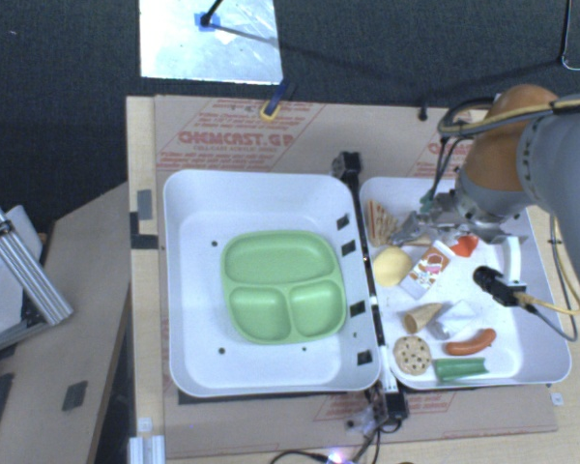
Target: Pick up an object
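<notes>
The claw hangs low over the right bin, near its far-left corner – I cannot tell its state. Best to descend squarely on one item (not between two). The yellow lemon – round, smooth – sits just beneath, against the bin's left wall.

Readable text on the bench

The cardboard sheet under the bins carries red print reading "CHEMCAST GP" above the left bin; smaller red lines around it are too blurred to read, as is the small carton's label.
</notes>
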You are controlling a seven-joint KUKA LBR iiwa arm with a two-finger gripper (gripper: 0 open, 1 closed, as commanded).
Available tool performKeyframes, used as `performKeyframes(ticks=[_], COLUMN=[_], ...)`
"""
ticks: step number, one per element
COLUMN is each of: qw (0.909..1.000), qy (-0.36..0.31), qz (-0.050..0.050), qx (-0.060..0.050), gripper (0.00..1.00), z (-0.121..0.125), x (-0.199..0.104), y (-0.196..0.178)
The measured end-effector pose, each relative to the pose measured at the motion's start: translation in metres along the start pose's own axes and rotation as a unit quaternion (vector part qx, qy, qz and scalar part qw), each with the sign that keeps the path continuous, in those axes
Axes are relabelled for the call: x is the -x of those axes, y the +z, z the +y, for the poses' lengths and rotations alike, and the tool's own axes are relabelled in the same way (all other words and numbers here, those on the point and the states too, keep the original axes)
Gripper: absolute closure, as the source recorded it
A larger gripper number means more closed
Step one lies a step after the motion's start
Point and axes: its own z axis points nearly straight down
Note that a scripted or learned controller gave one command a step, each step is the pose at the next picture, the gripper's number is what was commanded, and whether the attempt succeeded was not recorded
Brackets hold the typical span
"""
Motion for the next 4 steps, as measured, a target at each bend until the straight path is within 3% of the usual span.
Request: performKeyframes(ticks=[1,2,3,4], qw=[1.0000,1.0000,1.0000,1.0000], qy=[-0.001,0.001,-0.002,-0.002], qz=[-0.003,-0.001,-0.001,-0.001], qx=[0.006,0.001,0.003,0.000], gripper=[1.00,1.00,1.00,1.00], z=[0.003,-0.004,0.005,0.006], x=[0.001,0.006,0.006,0.006], y=[-0.014,-0.070,-0.133,-0.136])
